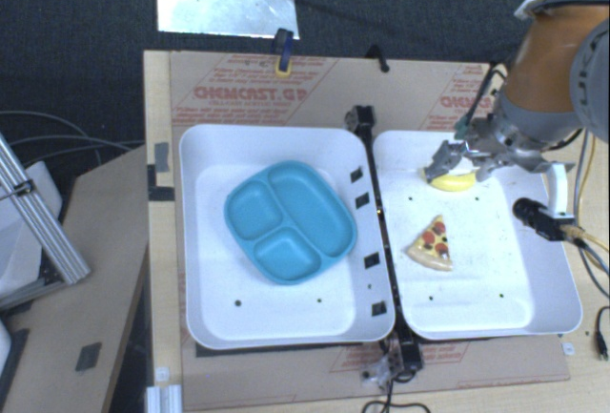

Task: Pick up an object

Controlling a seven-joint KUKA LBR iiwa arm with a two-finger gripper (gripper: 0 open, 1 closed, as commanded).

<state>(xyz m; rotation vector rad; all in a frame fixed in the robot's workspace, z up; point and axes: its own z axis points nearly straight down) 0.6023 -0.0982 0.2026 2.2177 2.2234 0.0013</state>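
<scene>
A yellow banana-shaped toy [452, 180] lies near the back of the right bin [496, 306]. My gripper [464, 161] hovers right over it, its fingers spread on either side of the toy's top, and nothing is visibly clamped between them. A toy pizza slice [432, 244] lies in the middle of the right bin, a short way in front of the gripper. The grey arm with its orange band reaches in from the upper right.
A blue divided plate [289, 221] sits in the left bin [210, 306]. A black divider strip [372, 211] with clips runs between the bins. Bare white floor shows in the front half of the right bin.
</scene>
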